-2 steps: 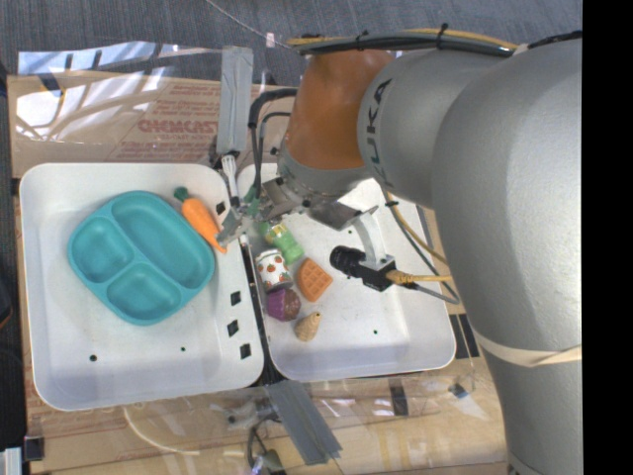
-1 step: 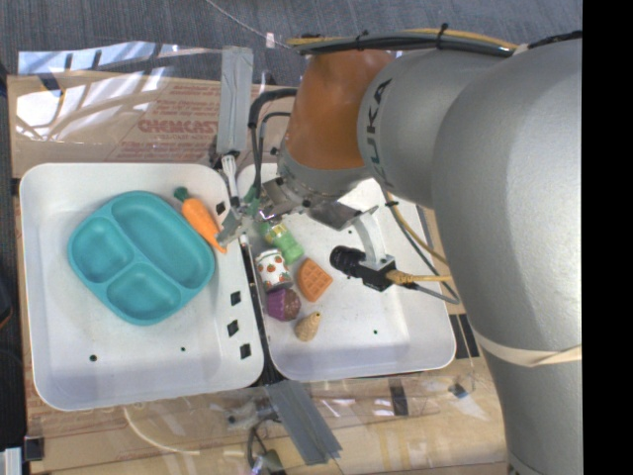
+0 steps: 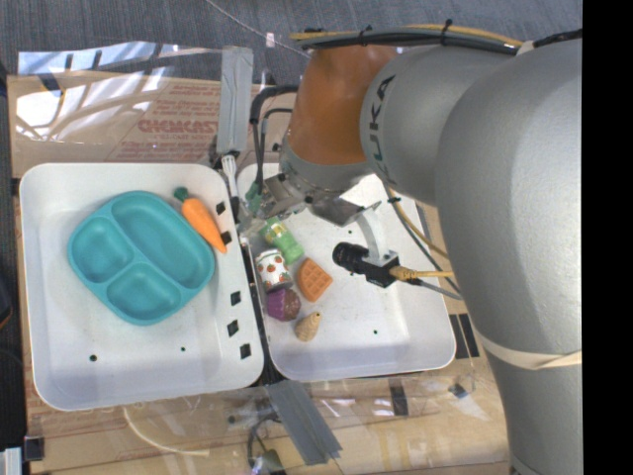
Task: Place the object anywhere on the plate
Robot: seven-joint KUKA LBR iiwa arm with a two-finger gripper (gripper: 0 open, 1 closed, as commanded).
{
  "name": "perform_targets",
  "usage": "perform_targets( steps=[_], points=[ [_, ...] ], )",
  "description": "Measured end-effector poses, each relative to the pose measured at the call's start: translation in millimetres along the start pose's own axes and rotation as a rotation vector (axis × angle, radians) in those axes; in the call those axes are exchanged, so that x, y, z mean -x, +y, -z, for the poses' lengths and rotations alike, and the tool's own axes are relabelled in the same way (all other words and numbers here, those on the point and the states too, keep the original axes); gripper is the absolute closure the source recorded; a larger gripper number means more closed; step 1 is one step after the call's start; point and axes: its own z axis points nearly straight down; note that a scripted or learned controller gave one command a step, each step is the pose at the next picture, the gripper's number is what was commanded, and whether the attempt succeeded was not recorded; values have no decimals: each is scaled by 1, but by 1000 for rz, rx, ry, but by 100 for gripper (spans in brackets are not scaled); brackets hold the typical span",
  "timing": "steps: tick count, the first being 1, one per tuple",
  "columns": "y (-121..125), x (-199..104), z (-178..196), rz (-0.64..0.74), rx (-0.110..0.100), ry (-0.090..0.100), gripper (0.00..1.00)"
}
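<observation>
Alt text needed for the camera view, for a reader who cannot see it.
A grey arm with an orange band reaches from the right over the right bin, which holds a small cluster of toy foods. In the left bin, a teal divided plate has a toy carrot at its right edge.

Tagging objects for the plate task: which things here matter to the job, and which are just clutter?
Job:
plate, teal, in the left bin
carrot, beside the plate's right edge, probably the object to place, though that's a guess
gripper, at the right bin's left wall

Lying about, all in the right bin:
green item
can
waffle
purple item
tan item
</observation>
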Motion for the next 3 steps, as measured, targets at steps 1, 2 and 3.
perform_targets(
  steps=[1,2,3],
  points=[
    [25,-38,-7,160,9,-4,100],
    [25,-37,-7,159,9,-4,0],
    [25,-37,-7,159,9,-4,0]
  ],
)
